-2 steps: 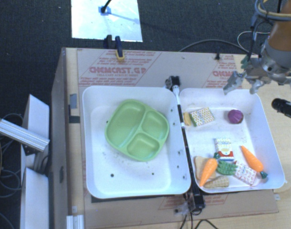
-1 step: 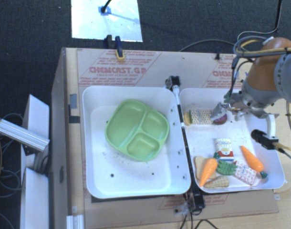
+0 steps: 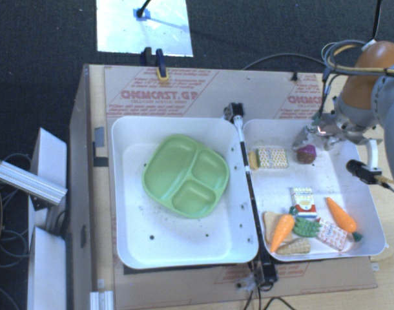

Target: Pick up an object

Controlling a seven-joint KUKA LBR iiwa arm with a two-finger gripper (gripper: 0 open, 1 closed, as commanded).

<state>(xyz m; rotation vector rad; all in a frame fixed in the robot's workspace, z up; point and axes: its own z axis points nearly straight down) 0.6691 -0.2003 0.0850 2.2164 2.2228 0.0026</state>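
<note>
The arm's gripper (image 3: 318, 135) hangs low at the far edge of the right bin (image 3: 371, 202), just beside a small dark red ball (image 3: 306, 154), probably lining up a grab, though how wide its grip stands I cannot tell.

A grey arm (image 3: 387, 105) is showing an orange band (image 3: 371, 70) above its wrist, with yellow and grey cables (image 3: 342, 49) looping beside it and a metal gripper (image 3: 321, 136) glinting below.
</note>
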